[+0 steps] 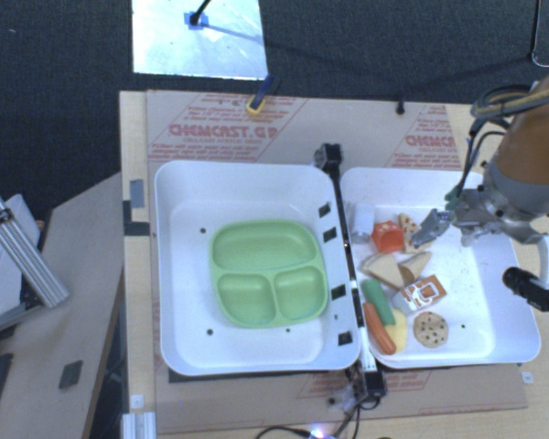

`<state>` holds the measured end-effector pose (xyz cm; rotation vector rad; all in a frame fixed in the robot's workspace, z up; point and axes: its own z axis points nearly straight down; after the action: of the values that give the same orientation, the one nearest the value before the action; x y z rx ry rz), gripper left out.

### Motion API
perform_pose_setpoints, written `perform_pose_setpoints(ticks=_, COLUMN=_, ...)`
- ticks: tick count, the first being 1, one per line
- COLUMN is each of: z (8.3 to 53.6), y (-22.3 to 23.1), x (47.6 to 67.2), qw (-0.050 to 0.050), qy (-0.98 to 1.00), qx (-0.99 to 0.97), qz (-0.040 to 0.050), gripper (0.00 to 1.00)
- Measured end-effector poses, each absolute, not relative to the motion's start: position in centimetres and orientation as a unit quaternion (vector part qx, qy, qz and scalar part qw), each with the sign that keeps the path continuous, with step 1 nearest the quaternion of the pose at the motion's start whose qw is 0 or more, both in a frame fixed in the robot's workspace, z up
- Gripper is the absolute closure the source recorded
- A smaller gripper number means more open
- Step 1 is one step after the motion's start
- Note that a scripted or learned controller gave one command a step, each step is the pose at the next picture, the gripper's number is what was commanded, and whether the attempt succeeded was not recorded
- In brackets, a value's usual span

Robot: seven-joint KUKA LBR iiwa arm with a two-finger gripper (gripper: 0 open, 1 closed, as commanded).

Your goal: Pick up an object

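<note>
Gripper: finger spread cannot be told; nothing is seen between the fingers. It is poised above the right bin, at its far middle.

Nearest object: red toy, lying just left of the gripper; a pizza-like piece lies between them.

Other objects: a heap is found nearer and to the left, with wedge, carrot and cookie.

Arm: it is entered from the right, with the wrist slanted down and leftward.

Left bin: green tray is held there.
</note>
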<state>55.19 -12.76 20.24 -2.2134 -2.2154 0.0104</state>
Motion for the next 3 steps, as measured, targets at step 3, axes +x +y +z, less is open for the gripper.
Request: perform_pose_setpoints(ticks=3, z=9.0, y=-12.8, x=55.2, qw=0.000, qy=-0.707, qx=-0.707, qz=-0.0017, gripper=0.00)
